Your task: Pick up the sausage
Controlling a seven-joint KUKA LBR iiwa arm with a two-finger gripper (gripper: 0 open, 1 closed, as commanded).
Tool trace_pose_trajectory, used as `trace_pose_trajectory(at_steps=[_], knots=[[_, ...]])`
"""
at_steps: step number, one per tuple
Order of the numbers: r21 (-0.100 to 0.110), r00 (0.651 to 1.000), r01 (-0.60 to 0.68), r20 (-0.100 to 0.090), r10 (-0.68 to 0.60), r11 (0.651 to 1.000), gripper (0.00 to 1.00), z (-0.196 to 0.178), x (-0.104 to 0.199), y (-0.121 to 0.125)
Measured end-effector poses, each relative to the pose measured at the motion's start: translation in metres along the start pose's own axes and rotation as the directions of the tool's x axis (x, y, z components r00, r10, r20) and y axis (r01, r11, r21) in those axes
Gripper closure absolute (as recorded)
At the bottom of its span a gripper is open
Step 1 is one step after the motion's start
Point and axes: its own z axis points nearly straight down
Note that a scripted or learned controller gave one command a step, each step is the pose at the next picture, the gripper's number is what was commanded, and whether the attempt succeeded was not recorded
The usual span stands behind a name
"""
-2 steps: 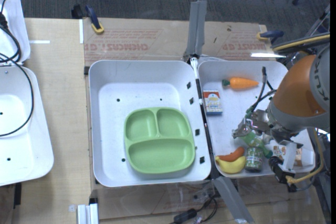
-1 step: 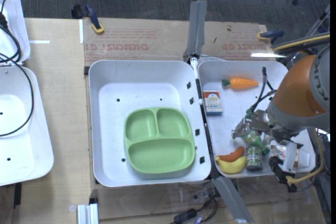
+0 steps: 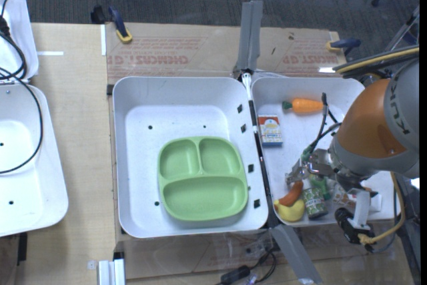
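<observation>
Gripper [image 3: 308,169] low in right bin [image 3: 347,89], among the clutter near its front; jaw state cannot tell, metal parts blurred against the objects beneath. Sausage [image 3: 291,195], reddish-brown, just below and left of gripper, tilted, lower end touching yellow banana-like item [image 3: 289,211] at bin's front-left corner. Green packet [image 3: 315,201] immediately right of sausage. Carrot [image 3: 307,105] near back wall, well apart. Small red-and-white carton [image 3: 269,131] against left wall. Left bin [image 3: 133,143] with green divided plate [image 3: 203,178], three compartments. Orange band of arm [image 3: 370,123] over right bin's right side.
</observation>
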Motion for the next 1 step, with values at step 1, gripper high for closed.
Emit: trace_pose_trajectory(at_steps=[1], knots=[[0.0,1.0,0.003,0.002,-0.003,1.0,0.0,-0.0997,0.0347,0.0213]])
